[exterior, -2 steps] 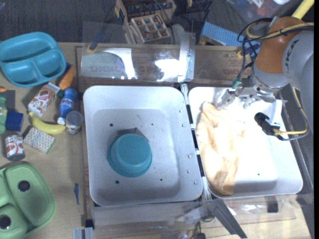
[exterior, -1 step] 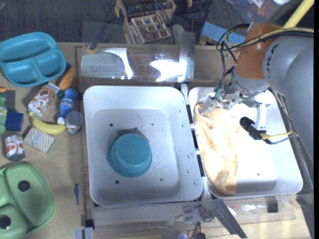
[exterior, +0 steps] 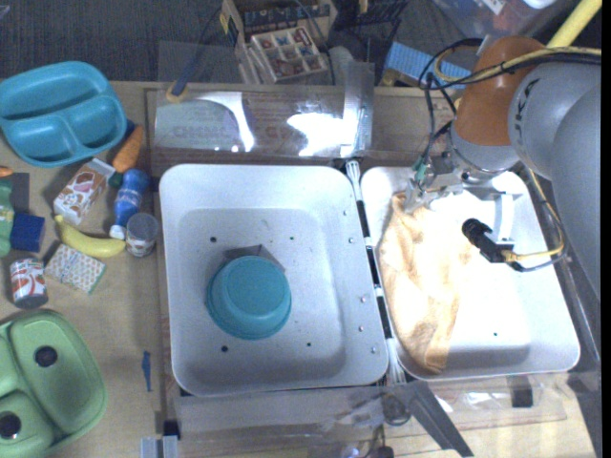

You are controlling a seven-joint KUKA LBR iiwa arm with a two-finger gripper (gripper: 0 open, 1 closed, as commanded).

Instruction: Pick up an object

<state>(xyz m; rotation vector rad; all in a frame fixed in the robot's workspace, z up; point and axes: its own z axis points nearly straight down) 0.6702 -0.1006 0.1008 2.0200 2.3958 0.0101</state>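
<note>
A crumpled beige cloth [exterior: 423,277] lies along the left side of the right bin [exterior: 535,346]. My gripper [exterior: 420,191] hangs at the cloth's upper end, near the bin's back left corner, right over or against the fabric. A teal bowl [exterior: 249,297] sits upside down in the middle of the left bin [exterior: 191,198]. The arm's grey body and orange band cover the back right of the right bin.
Left of the bins lie a teal divided tray [exterior: 59,111], a banana [exterior: 88,239], a small can [exterior: 141,233], a blue bottle [exterior: 127,198], cartons and a green tray [exterior: 43,385]. A shiny foil sheet [exterior: 258,124] lies behind the left bin.
</note>
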